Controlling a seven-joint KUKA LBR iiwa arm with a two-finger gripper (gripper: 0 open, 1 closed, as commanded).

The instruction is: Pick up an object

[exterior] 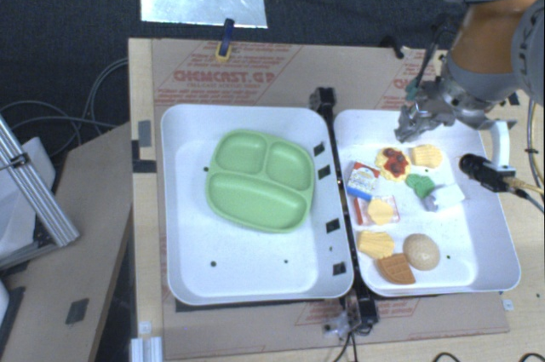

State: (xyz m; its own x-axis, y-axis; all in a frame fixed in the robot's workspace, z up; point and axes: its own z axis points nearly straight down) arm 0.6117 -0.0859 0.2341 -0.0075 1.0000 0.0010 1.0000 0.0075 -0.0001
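I have the arm (502, 20) reaching in from the right, its gripper (415, 123) hanging over the far left corner of the right bin (498, 254); whether the jaws are spread or pressed together I cannot tell from this slant, and I see nothing between them; so by my reading the pick is not yet made and the whole grasp and lift is left to do

The candidates all lie in that right bin: a red and yellow toy food piece (393, 162) just near of the gripper; a yellow ridged piece (426, 155) to its right; a small red and white packet (364, 181) toward the left wall; a green piece (419, 183) near the middle; an orange-yellow slice (382, 211); a yellow chip-like piece (376, 244); a round tan ball (421, 250); a brown ridged piece (396, 268) at the near side

The left bin (187, 267) holds a green divided tray (260, 180), untouched; I judge the red and yellow piece the closest target, though it sits touching its neighbours, which could spoil a clean grip
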